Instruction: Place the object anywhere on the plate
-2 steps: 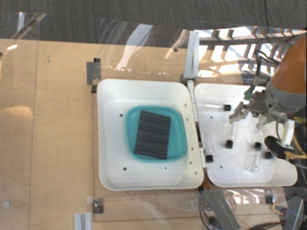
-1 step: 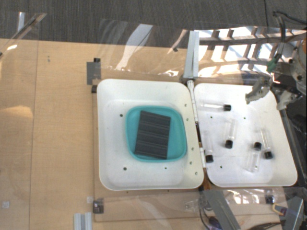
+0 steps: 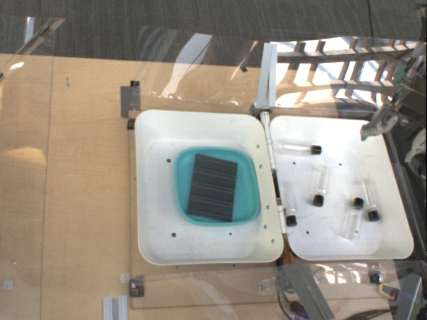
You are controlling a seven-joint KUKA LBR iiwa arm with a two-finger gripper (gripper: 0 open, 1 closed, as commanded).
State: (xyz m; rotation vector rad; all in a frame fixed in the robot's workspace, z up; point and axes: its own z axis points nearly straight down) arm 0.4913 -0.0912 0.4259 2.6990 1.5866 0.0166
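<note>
A dark grey rectangular block (image 3: 213, 188), its top marked by ridged horizontal bands, lies flat on a teal plate (image 3: 248, 199) with rounded corners. The block sits near the plate's middle, its long sides running almost straight away from the camera with a slight tilt, and a margin of teal shows around every edge. The plate rests in the left bin (image 3: 155, 179), a shallow white tray on the pale wooden bench (image 3: 67, 179). Just beside it, sharing a central seam, the right bin (image 3: 393, 242) holds several small clear vials with black caps: one (image 3: 300, 149) lying near the far edge, one (image 3: 320, 187) toward the middle, two (image 3: 365, 199) near the right side, and another (image 3: 287, 212) against the seam. At the upper right, part of the grey arm (image 3: 393, 109) reaches in above the right bin's far corner, well apart from the block; how its claw stands cannot be told.
</note>
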